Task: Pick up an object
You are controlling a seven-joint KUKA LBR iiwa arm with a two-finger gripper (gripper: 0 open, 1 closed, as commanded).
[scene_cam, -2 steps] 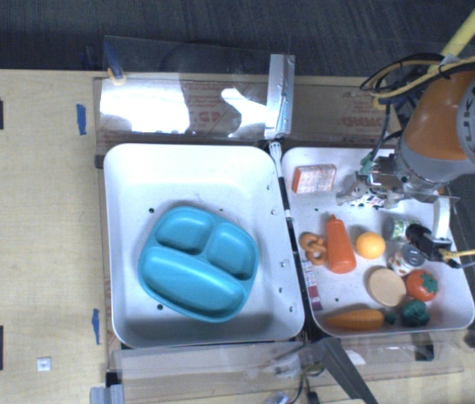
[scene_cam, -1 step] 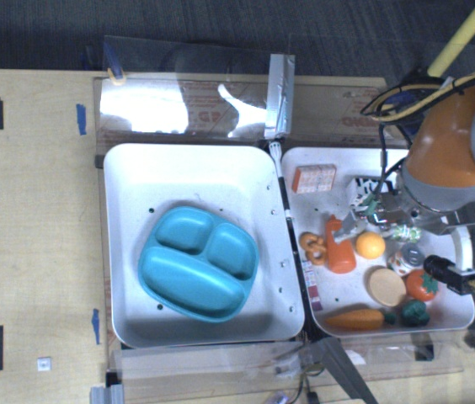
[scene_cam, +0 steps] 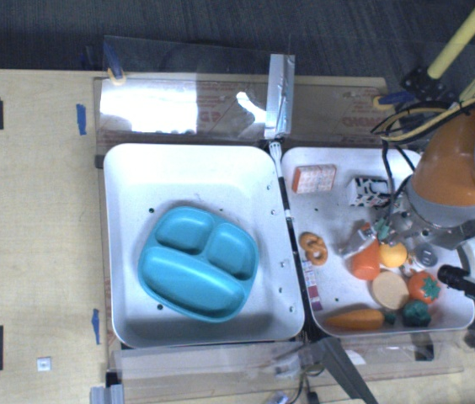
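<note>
Down in the right bin [scene_cam: 330, 160], the gripper [scene_cam: 386, 232] hangs just above the toy orange [scene_cam: 365, 262]; its wrist hides whatever grip it has.

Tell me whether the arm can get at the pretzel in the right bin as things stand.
Probably yes. The pretzel lies apart near the right bin's left wall, nothing on top of it, while the gripper hangs over the cluttered middle close by.

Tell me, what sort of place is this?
Probably a robot test bench or lab: a grey arm with an orange band reaches over two shallow white bins, holding a blue divided plate and toy food like a plastic carrot.
</note>
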